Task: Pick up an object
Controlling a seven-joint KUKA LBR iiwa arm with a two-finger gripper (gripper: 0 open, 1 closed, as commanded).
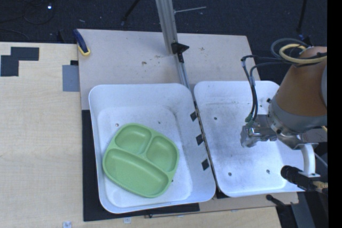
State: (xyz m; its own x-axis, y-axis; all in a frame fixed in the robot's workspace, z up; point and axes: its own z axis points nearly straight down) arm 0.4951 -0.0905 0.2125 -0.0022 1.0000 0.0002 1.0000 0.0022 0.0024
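- Green divided plate [141,166] lies flat in the left bin [101,101], toward its lower-left part, three compartments facing up: two small ones at the top, one long one below.
- Plate sits tilted diagonally relative to the bin walls, not touching the rim.
- Left bin and right bin [224,94] sit side by side on the counter [128,56], edges meeting at a central seam with small black clips.
- The jaws [250,137] hang over the right bin, near its middle-right, well apart from the plate.
- Cannot tell whether the jaws are spread or pressed together; too small and blurred. Nothing seen between them.
- Arm [302,88] with orange band comes in from the right, cable looping above it.
- Metal post [165,13] stands behind the bins, at the seam line.
- Light wood surface at left, dark floor with cables behind.
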